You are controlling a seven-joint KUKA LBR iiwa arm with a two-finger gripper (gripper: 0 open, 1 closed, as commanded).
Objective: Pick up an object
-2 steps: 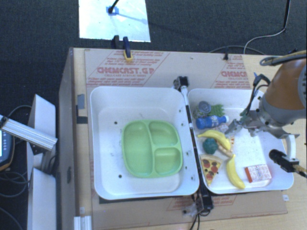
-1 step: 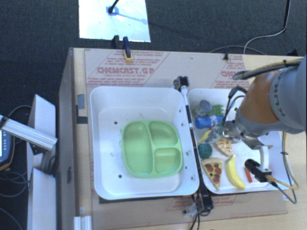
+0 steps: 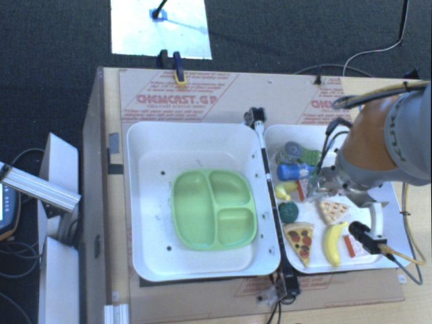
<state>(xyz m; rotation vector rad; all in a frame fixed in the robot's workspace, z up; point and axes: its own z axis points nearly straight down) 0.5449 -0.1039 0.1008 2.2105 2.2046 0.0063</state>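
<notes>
The end effector (image 3: 316,183) hangs low over the middle of the right bin (image 3: 387,262), at centre right of the frame; whether it is apart or together I cannot tell. Candidates crowd beneath it: a blue toy (image 3: 292,171), a waffle-like wedge (image 3: 333,210), a banana (image 3: 332,244), a pizza slice (image 3: 299,239) and a dark green ball (image 3: 288,212). The left bin (image 3: 145,147) carries a green divided plate (image 3: 214,209). Close packing probably hampers a clean grasp.

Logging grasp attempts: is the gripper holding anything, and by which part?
Cannot be told: the gripper sits low among the toys in the right bin, hiding any hold.
</notes>
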